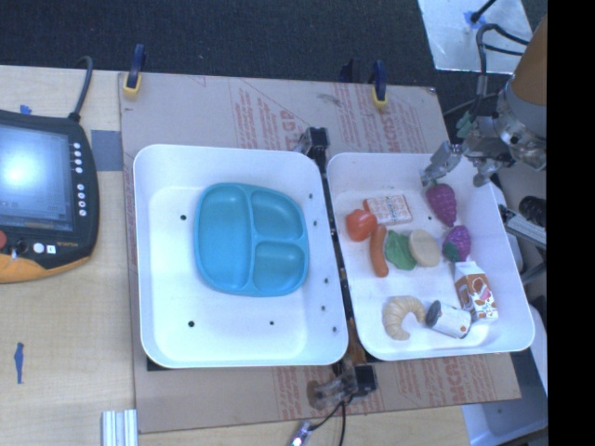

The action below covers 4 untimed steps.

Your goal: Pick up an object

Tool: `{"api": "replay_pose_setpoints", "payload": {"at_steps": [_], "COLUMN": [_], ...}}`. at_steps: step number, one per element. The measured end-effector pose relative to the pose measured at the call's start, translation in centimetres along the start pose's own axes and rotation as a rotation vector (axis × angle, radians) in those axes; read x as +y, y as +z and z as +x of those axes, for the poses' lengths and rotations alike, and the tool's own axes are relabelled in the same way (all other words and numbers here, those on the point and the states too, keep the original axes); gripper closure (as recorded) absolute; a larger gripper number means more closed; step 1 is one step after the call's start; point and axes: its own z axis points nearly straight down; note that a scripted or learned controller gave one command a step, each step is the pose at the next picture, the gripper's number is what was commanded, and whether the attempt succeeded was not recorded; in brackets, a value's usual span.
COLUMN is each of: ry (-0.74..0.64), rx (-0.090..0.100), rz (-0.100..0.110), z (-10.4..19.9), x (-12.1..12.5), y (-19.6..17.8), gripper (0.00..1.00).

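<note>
I see the hand (460, 165) hovering over the far right corner of the right bin (517, 328), its two fingers spread apart and gripping nothing. Just below the hand, nearest to it, lies a dark purple, knobbly piece of toy fruit (442, 203); a second purple piece (456, 242) sits nearer me along the right wall. The remaining toys crowd the middle and near part of that bin: a red tomato (360, 224), an orange carrot (378, 251), a pink wrapped packet (389, 209), a green leafy piece (401, 251), a pale round piece (426, 247), a tan croissant (402, 316), a small carton (475, 294) and a white can (449, 320) on its side. The left bin (158, 277) holds a smooth blue divided plate (251, 240), with bare white floor all round it. Both bins rest on brown cardboard (242, 110) on the worktop (56, 342).
</note>
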Motion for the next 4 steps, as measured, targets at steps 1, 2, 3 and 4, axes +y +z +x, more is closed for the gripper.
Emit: {"api": "replay_pose_setpoints", "payload": {"at_steps": [1,2,3,4], "ry": [0.0,-0.002,-0.005,0.0], "rx": [-0.001,0.0,-0.001,0.001], "rz": [0.002,0.002,0.0,0.0], "z": [-5.5,-5.7,-5.8,-0.1], "x": [-0.9,3.4,3.5,4.1], "y": [5.9,15.4,14.2,11.3], "gripper": [0.0,0.0,1.0,1.0]}}
